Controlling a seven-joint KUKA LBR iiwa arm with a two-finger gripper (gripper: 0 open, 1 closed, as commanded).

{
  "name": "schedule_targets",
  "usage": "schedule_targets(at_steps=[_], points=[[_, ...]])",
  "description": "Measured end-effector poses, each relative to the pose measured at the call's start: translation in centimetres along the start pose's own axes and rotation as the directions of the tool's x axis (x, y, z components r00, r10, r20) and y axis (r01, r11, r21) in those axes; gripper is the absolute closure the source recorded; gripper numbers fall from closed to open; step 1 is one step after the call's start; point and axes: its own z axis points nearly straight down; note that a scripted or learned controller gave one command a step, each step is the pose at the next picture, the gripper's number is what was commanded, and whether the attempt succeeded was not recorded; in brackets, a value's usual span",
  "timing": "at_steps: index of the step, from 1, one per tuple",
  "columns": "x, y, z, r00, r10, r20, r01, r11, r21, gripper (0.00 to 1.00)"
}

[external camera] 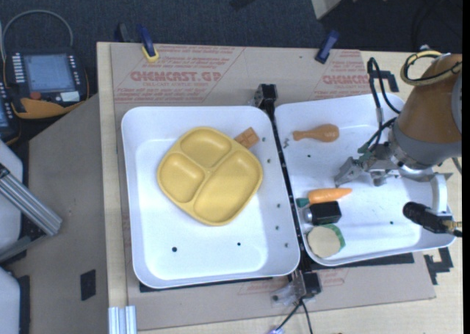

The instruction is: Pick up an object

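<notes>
The bench carries two shallow white bins touching along their inner walls. The left bin [139,200] holds a yellow divided plate [210,175] lying in its far half and reaching close to the inner wall, with a small brown block [247,136] peeking out at the plate's far right corner; the near half of that bin's floor is bare white. In the right bin [382,248] a tan drumstick-shaped toy [317,133] lies near the far wall, apart from the rest. An orange carrot [330,194], a black block [324,213] and a round cream-and-green piece [325,241] sit in a tight column against the inner wall toward the near left corner, the round piece at the near rim. The gripper [349,172] hangs over the middle of the right bin, just right of the carrot and not touching it; whether its fingers are spread or pressed together cannot be told. The floor to the right of the column is open.
</notes>
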Motion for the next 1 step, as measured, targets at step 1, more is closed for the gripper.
schedule_targets(at_steps=[1], points=[[-0.14, 0.20, -1.46, 1.000, 0.001, 0.004, -0.001, 1.000, -0.010, 1.00]])
